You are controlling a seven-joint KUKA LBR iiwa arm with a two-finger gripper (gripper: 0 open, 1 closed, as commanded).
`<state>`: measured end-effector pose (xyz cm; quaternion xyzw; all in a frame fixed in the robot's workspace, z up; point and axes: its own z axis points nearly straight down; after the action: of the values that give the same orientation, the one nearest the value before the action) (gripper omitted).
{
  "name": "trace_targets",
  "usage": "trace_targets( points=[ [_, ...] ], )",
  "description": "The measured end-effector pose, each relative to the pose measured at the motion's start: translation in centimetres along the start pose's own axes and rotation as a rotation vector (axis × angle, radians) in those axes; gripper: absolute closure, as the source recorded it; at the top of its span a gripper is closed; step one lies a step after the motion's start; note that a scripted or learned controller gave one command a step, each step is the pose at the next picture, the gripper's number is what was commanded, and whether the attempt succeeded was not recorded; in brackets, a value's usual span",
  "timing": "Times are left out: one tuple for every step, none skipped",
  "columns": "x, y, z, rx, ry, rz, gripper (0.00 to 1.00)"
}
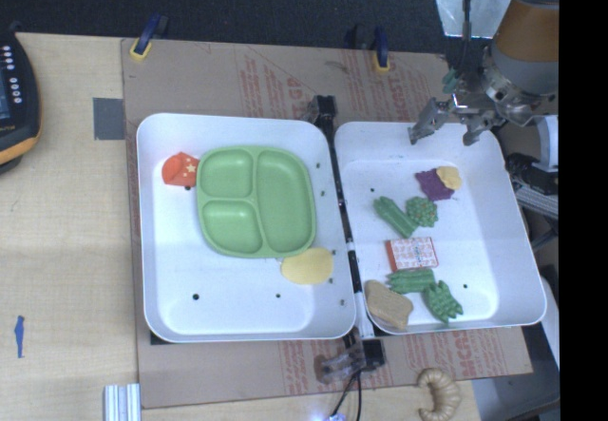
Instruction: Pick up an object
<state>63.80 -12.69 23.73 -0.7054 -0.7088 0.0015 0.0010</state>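
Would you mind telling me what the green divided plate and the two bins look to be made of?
Green divided plate: probably moulded plastic, matte, with an even colour and soft rounded ridges. Left bin and right bin: likely thin formed plastic, smooth and slightly glossy, with rounded corners.

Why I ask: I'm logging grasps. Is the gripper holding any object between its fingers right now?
No: the gripper hangs open above the right bin's far edge with nothing between its fingers.
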Motion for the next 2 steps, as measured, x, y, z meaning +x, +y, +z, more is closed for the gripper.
trace_targets(
  points=[
    [-5.1,0.1,6.2,0.006,-0.002,0.004,0.00],
    [-6.8,0.5,14.4,0.005,-0.001,0.000,0.00]
  ],
)
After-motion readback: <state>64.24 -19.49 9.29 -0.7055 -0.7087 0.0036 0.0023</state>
